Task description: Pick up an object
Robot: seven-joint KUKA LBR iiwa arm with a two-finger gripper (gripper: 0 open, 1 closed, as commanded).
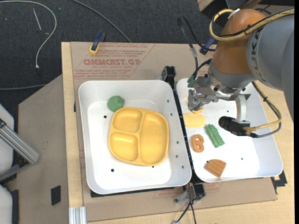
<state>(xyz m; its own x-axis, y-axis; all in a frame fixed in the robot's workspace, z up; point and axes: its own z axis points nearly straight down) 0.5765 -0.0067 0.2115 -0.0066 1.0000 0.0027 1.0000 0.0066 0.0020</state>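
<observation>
My gripper (196,105) hangs over the upper left part of the right bin (261,162), just above a pale yellow flat piece (194,121); a bit of yellow shows right under its tip. Lower in the same bin lie an orange pretzel-shaped ring (198,143), a green ridged stick (214,136) and a brown wedge-shaped piece (215,167). The left bin (91,125) holds a yellow divided plate (138,135) and a small green lump (115,102) at the plate's upper left.
The grey arm with its orange band (238,36) covers the right bin's far side. A black cable fitting (233,125) sticks out beside the green stick. The wall between the bins (181,125) runs just left of the gripper.
</observation>
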